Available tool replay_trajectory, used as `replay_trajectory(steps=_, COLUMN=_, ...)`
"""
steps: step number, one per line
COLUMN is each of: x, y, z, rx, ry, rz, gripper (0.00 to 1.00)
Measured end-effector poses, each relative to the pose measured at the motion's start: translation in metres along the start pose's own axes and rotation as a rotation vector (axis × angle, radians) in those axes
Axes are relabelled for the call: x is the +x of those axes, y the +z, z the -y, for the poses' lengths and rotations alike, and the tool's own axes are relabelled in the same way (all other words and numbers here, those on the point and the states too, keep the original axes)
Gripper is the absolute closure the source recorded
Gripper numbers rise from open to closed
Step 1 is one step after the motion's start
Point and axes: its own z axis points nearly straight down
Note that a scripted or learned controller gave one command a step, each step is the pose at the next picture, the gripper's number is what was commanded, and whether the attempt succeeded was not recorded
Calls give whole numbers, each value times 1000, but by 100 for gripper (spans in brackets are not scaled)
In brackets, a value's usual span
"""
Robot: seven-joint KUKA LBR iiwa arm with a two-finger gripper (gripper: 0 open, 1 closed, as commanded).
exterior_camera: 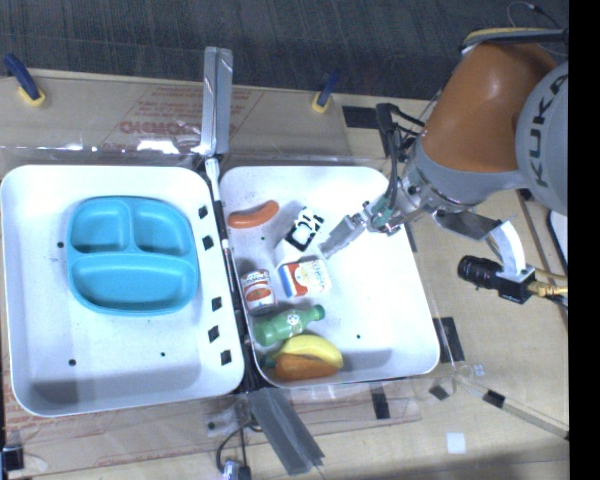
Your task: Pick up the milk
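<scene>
Just boxy milk carton (303, 277); slim gripper (325, 247)

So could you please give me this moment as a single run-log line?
gripper above milk carton | grasp: not visible | milk: lying in right bin beside can | blue tray: left bin

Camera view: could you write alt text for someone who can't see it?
A grey and orange robot arm reaches its gripper down over a milk carton in the right bin, among a sausage, can, bottle and banana. The left bin holds a blue tray.
</scene>
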Motion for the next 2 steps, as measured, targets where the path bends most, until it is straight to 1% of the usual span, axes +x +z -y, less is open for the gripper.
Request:
replay_trajectory(steps=1, x=-10, y=53, z=-52, rx=2, ry=-31, rz=-1, gripper=0)
replay_trajectory(steps=2, x=-43, y=157, z=-70, rx=-12, ry=-119, rz=7, gripper=0)
